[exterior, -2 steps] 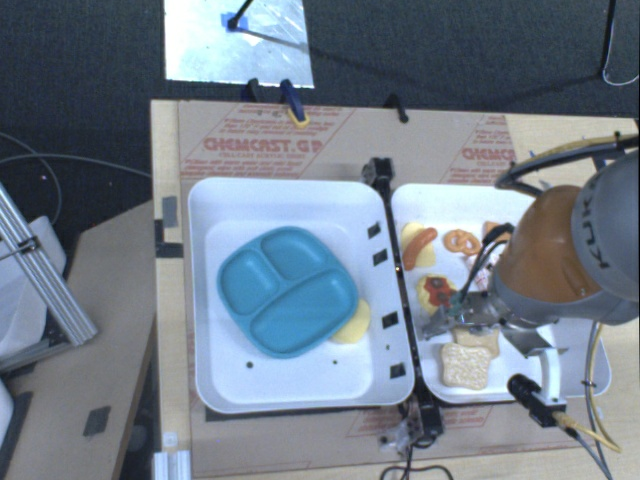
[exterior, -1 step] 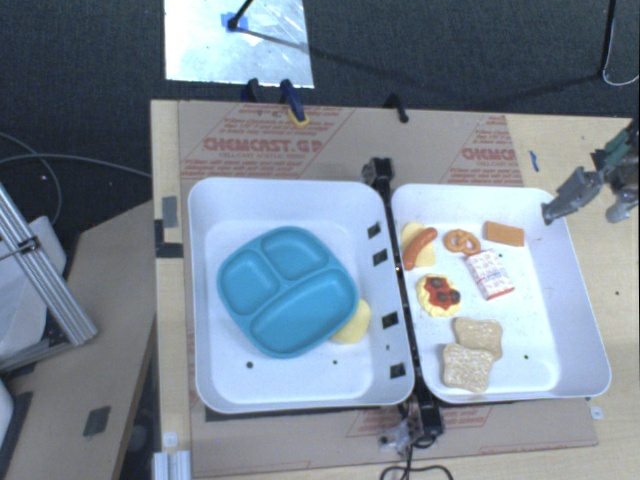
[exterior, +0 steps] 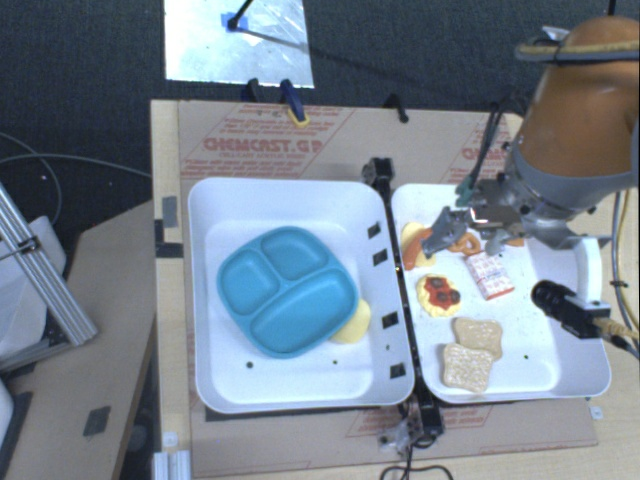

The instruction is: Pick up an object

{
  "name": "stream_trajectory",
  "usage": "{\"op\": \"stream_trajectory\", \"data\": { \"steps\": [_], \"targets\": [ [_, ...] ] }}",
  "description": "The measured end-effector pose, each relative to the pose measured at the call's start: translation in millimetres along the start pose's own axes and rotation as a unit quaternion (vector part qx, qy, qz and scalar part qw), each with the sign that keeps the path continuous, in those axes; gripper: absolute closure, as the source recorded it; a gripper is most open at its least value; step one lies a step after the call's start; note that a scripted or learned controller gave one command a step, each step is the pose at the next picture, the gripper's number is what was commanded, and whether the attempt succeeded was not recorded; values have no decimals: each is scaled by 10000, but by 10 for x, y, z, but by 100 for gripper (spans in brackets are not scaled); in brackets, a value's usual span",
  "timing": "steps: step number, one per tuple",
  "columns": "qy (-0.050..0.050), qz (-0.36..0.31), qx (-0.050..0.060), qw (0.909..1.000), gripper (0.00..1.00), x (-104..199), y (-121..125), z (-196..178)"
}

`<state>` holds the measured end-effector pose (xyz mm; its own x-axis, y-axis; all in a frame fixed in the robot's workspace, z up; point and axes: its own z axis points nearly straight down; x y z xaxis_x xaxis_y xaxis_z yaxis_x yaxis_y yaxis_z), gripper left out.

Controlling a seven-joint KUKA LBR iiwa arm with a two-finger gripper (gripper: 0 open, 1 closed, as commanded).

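Gripper [exterior: 452, 226] is down over the far-left part of the right bin [exterior: 545, 353], and honestly I can't tell from this angle if it's open or closed. Nearest the camera in that bin are two toast slices, one [exterior: 467, 367] at the front and the other [exterior: 478, 334] just behind it, touching. Next back is a little yellow pizza-looking piece [exterior: 438, 294] with red blobs on it, and just to its right a small red-and-white box [exterior: 490, 275] lying tilted. Behind those is the orange piece [exterior: 438, 236], right up against the gripper, though I can't say it's being held. An orange ring-shaped thing [exterior: 467, 245] sits just beside it, and a yellow-orange bit [exterior: 411, 241] is by the divider wall. Over in the left bin [exterior: 250, 208] there's a blue divided plate [exterior: 288, 290] with a pale yellow thing [exterior: 353, 321] poking out from under its right edge. Both bins sit on a cardboard sheet [exterior: 260, 143], and farthest back there's a shiny panel [exterior: 235, 28].
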<state>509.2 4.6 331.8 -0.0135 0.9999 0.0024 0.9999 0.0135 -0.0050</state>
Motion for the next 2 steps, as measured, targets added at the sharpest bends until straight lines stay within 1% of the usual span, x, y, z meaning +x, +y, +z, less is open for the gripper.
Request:
{"op": "stream_trajectory", "data": {
  "steps": [1,2],
  "targets": [
    [-11,86,38,10000,0,-413,-253,1557],
    [-24,83,-47,10000,0,-996,-219,2505]
  ]
}}
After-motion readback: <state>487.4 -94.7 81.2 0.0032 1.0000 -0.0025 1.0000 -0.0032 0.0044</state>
